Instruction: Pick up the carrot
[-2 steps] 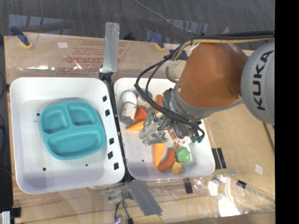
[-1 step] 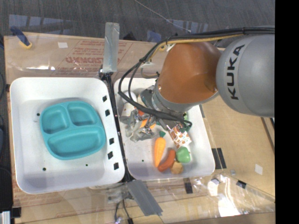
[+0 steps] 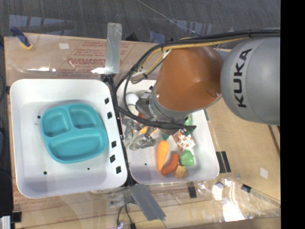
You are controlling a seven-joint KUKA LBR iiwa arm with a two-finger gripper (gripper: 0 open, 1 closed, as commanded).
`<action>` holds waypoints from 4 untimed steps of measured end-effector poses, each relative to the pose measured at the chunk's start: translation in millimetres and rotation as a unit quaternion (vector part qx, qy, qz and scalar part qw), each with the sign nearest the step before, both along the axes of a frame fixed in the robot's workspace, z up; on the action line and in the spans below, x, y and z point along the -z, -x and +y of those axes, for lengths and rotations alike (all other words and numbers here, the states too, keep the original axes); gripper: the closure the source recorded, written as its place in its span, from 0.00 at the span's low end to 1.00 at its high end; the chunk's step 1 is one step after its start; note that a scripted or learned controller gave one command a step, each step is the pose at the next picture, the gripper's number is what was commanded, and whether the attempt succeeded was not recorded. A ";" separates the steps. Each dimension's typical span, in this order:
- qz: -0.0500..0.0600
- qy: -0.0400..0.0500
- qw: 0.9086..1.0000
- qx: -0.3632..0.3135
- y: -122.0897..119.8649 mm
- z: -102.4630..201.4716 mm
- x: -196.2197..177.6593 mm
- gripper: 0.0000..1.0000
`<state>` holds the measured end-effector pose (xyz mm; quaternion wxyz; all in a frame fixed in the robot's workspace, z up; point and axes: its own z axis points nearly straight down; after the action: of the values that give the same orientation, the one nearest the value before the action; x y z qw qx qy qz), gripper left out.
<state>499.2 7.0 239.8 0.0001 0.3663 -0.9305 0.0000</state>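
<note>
Carrot lying in the right bin, just beside the gripper.
I judge it light, rigid, smooth; I'd pinch mid-length. Claw state: cannot tell.

You're looking at a robotics lab bench: a KUKA arm hangs over two white bins. Beneath those bins, taped cardboard; beyond it, grey carpet.
</note>
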 end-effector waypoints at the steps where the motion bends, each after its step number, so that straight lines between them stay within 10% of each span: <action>1: -0.001 -0.001 0.973 -0.230 -31.1 25.8 6.3 1.00; 2: -0.002 0.000 0.988 -0.152 -28.1 -43.1 -2.7 1.00; 3: 0.001 -0.001 0.940 -0.342 22.9 -72.7 18.0 1.00; 4: -0.001 -0.001 0.866 -0.500 13.0 -53.0 33.1 1.00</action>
<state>486.1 -46.0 206.7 -0.0012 0.7828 -0.6223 -0.0009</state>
